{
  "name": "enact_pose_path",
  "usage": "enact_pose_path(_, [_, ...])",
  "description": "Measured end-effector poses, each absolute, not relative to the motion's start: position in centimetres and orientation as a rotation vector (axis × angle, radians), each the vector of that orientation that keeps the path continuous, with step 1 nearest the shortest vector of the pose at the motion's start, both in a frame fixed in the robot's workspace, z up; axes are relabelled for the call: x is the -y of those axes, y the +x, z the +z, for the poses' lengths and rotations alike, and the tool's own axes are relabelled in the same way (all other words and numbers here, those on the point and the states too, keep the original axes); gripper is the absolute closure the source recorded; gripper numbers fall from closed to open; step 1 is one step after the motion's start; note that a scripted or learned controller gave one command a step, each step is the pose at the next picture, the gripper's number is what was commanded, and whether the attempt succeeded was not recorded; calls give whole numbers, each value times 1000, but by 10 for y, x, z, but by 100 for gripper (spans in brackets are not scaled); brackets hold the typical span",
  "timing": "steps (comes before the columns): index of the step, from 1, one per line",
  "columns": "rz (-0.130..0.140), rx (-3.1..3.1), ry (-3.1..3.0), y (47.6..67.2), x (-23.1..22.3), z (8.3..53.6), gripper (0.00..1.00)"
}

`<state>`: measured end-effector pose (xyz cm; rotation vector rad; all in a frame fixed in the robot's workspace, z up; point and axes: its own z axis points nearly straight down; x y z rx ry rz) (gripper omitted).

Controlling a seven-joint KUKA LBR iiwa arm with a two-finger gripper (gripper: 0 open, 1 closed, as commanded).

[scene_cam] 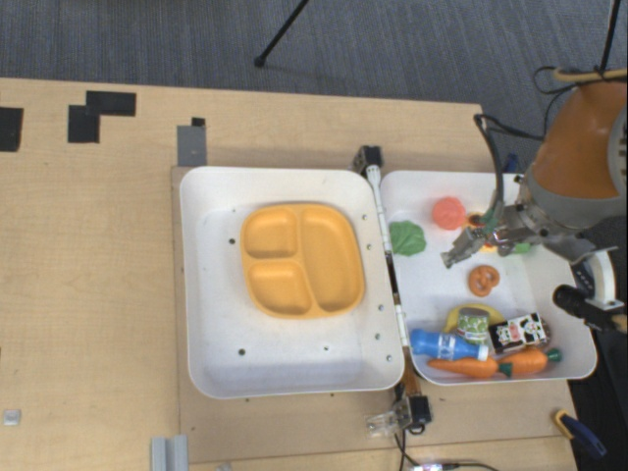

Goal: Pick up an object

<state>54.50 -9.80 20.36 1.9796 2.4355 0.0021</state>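
- Objects for picking lie in the right bin (579, 361), the smaller of two white bins set side by side on the wooden table (88, 292).
- Near that bin's far edge sits a pink ball (449, 213), with a green leafy toy (407, 237) just beside it toward the bin's left wall.
- An orange ring-shaped toy like a small doughnut (482, 281) lies near the middle of the right bin.
- Along the near wall sit a blue bottle (437, 343) lying on its side, a yellow-green item (472, 320) just behind it, a black-and-white carton (518, 334), and two toy carrots (491, 366) close against the rim.
- The hand (471, 246) hangs over the right bin, between the pink ball and the orange ring, at the end of the grey arm (579, 165) with its orange band that reaches in from the right.
- One grey finger points down and to the left toward the bin floor; whether the fingers are apart or together I cannot tell, and nothing is seen between them.
- A small green and orange piece shows right beside the hand, partly hidden by it.
- The left bin (211, 361) holds a yellow divided plate (299, 260) with three compartments, lying flat near its middle.
- Black tape marks (98, 114) sit on the table's far left.
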Motion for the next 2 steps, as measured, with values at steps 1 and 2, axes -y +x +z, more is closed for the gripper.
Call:
enact_pose_path(1, [-3, -2522, 1876, 569, 146, 95, 0])
enact_pose_path(2, [3, -2524, 1863, 627, 183, 85, 0])
